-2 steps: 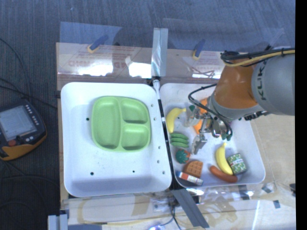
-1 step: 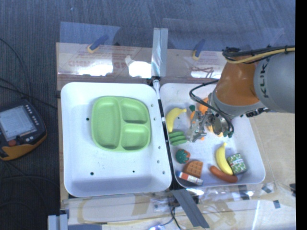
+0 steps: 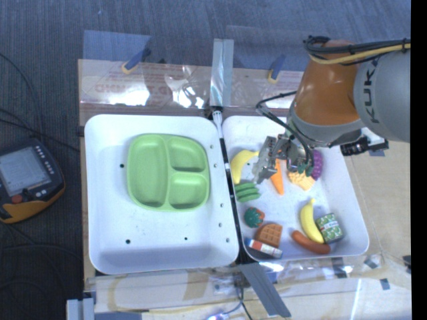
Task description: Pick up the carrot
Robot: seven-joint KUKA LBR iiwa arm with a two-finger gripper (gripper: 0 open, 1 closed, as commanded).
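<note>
Here I see the arm (image 3: 340,92) reaching over the right bin (image 3: 357,225), while the left bin (image 3: 100,199) holds a green plate (image 3: 168,171). The hand (image 3: 269,165) hangs low beside the carrot (image 3: 277,183), which lies near the bin's middle between two bananas (image 3: 241,160). I cannot tell how its fingers stand.

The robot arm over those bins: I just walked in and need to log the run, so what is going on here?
A grey KUKA arm with an orange band reaches in from the right and has its gripper low in the right bin, right by the carrot. The carrot lies among toy food: bananas, purple grapes, a waffle, a sausage. Whether it has been gripped cannot be told. The left bin holds a green divided plate.
</note>
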